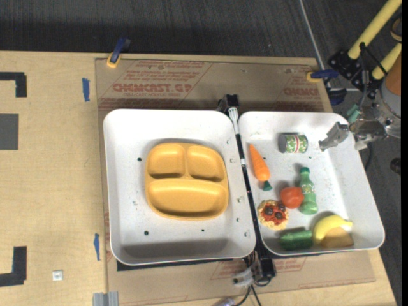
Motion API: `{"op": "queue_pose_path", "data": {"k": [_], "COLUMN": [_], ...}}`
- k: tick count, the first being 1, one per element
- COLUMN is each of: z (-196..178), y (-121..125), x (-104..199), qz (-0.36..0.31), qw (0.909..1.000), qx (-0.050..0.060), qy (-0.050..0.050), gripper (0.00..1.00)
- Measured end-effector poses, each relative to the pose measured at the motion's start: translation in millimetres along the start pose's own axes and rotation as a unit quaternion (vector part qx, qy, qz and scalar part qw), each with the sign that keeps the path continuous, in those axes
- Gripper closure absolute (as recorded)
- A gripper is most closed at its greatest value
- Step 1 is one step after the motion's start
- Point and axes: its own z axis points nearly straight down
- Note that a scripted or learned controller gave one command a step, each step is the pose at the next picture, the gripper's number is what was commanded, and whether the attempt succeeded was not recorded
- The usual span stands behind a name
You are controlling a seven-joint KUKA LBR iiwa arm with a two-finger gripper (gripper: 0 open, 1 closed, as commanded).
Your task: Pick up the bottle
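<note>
The green bottle (307, 189) lies at about seven o'clock from the gripper (334, 136), its long axis running twelve-to-six; the fingers' spread cannot be told.

- Robotics lab bench, not a home: my two white bins (127, 234) sit on a cardboard sheet (210, 81) on plywood.
- Blue tape marks (85, 89) and black tape corners left of the bins.
- Clamps (117, 51) behind them; toy food inside.
</note>
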Motion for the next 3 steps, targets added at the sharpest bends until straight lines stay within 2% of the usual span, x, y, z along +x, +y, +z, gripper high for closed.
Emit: {"op": "queue_pose_path", "data": {"k": [1, 2, 3], "z": [125, 95, 116], "y": [-16, -75, -85], "x": [-4, 18, 47], "qz": [0.114, 0.169, 0.181], "qw": [0.9934, 0.9857, 0.9834], "qx": [-0.002, 0.002, -0.011], "qy": [-0.001, 0.001, -0.002], "gripper": [0.00, 0.00, 0.00]}}
